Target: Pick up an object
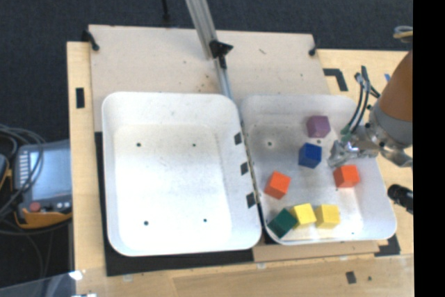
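Note:
The right bin (361, 222) holds several small blocks: a purple one (318, 126), a blue one (310, 155), two orange ones (278, 184) (346, 176), two yellow ones (304, 213) (328, 215) and a green one (283, 222). My gripper (342, 153) hangs at the bin's right side, just above the right orange block and to the right of the blue block. Nothing shows between its fingers.
The left bin (115, 149) lies beside the right one. A slanted aluminium post (197, 3) rises behind the bins. A small screen device (42, 181) with cables sits off the bench's left edge.

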`<state>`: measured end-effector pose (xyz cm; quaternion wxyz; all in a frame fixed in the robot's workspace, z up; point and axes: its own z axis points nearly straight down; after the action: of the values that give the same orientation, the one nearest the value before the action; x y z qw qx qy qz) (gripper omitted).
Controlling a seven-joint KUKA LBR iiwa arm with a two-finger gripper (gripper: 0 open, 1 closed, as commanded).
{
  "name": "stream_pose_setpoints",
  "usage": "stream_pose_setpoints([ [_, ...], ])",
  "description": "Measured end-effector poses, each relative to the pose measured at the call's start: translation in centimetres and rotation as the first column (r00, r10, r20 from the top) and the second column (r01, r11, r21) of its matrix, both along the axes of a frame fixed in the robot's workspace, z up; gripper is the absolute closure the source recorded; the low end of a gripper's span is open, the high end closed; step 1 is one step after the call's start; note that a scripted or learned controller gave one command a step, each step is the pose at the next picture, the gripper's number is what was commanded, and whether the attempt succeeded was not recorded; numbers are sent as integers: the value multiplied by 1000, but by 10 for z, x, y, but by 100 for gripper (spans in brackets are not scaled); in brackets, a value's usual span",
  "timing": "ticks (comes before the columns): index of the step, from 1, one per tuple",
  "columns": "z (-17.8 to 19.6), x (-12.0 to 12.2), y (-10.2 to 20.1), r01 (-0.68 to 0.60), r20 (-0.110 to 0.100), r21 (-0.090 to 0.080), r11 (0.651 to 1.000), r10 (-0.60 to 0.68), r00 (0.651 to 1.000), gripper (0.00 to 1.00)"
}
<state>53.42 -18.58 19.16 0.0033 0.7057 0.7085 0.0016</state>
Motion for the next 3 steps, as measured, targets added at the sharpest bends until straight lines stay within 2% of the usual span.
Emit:
stream_pose_setpoints([
  [1, 62, -4, -5, 0, 2, -1, 1000, 0, 1000, 100],
  [2, 65, -3, -6, -3, -4, 1, 1000, 3, 1000, 100],
  [3, 53, 9, 48, -3, -6, 2, 1000, 3, 1000, 100],
])
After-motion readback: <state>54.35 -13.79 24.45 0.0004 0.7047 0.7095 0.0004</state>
